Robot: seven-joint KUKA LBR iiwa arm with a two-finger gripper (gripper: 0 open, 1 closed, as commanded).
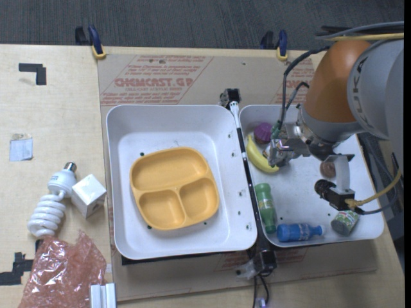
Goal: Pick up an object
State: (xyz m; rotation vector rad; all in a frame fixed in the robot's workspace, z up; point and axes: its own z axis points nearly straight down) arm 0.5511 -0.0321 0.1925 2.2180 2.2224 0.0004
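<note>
the arm [359, 88] is reaching in from the right over the right bin [292, 111], its orange band showing above the wrist. the hand [278, 154] is hanging low at the left part of that bin, right at the banana [258, 159], which is lying along the bin's left wall. the fingers are dark and small against the banana, and whether they are apart or together cannot be told; nothing is clearly sitting between them.

a purple item [262, 132] is lying just above the banana, near the bin's upper left corner. a green bottle [264, 205] is lying along the left wall below the banana, and a blue bottle [298, 232] is lying along the bottom wall, close to the green one's lower end. a small can [345, 222] is sitting in the lower right corner, tilted. a brown round thing [329, 167] is lying near the middle right, partly behind the arm's fittings.

the left bin [122, 127] is holding a yellow tray [173, 188] with three compartments, lying flat near its middle.

on the table [51, 108] left of the bins, a spiral bulb [51, 204] is lying beside a white cube [88, 195], the two nearly touching. a crumpled pink bag [61, 271] is lying below them at the lower left.
</note>
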